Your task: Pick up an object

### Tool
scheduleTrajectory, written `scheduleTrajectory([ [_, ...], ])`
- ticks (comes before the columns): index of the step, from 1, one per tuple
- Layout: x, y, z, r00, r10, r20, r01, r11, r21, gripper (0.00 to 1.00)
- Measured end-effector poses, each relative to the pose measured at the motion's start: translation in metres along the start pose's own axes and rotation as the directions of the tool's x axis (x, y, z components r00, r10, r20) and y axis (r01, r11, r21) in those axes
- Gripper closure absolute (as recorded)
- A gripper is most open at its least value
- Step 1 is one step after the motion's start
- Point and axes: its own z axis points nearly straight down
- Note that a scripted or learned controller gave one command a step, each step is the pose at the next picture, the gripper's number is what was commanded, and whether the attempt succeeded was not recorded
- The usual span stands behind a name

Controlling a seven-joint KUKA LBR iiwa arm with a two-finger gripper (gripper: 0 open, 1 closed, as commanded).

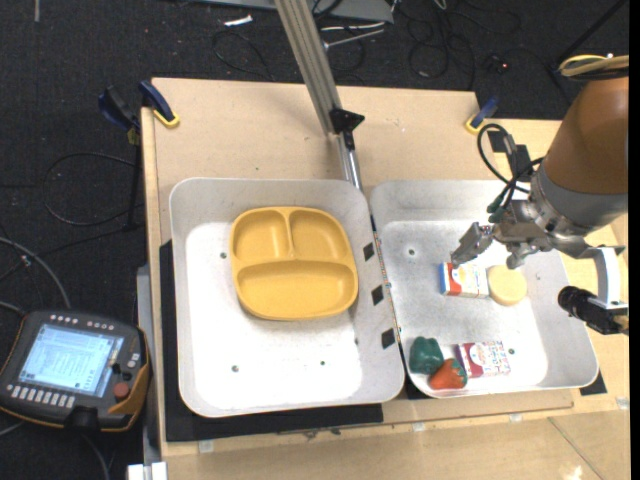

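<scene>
Hovering over the right-hand shallow white bin (560,353), the two-finger gripper (494,249) hangs with its grey fingers spread apart, one fingertip near the bin's middle and the other further right, and nothing sits between them. Just below the gripper lies a small white carton with red and blue print (463,280), its long axis running roughly left to right across the bin. A pale yellow round piece (507,287) touches the carton's right end. Nearer the front rim of the same bin sit a dark green lumpy toy (426,352), a red rounded toy (449,374) just beside it, and a second flat red and white printed packet (485,357) lying to their right, also with its length left to right.

The grey arm with its orange band (598,138) reaches in from the right. The left-hand shallow white bin (200,298) holds a yellow plastic divided plate (294,263), well apart from the gripper. Both bins rest on a light wooden desk (240,128) with clamps at its back corners. A black handheld control pendant with a lit screen (70,366) lies on the dark carpeted floor (70,28), among loose cables.
</scene>
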Motion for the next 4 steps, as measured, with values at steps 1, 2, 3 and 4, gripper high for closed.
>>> scheduleTrajectory([
  [1,0.000,0.000,0.000,1.000,0.000,0.000,0.000,1.000,-0.001,0.00],
  [2,0.000,-0.005,0.044,1.000,0.002,0.000,-0.002,1.000,0.004,0.00],
  [3,0.000,-0.002,0.107,1.000,0.002,-0.001,-0.002,1.000,0.006,0.00],
  [4,0.000,-0.001,0.134,1.000,0.002,0.001,-0.002,1.000,-0.002,0.00],
])
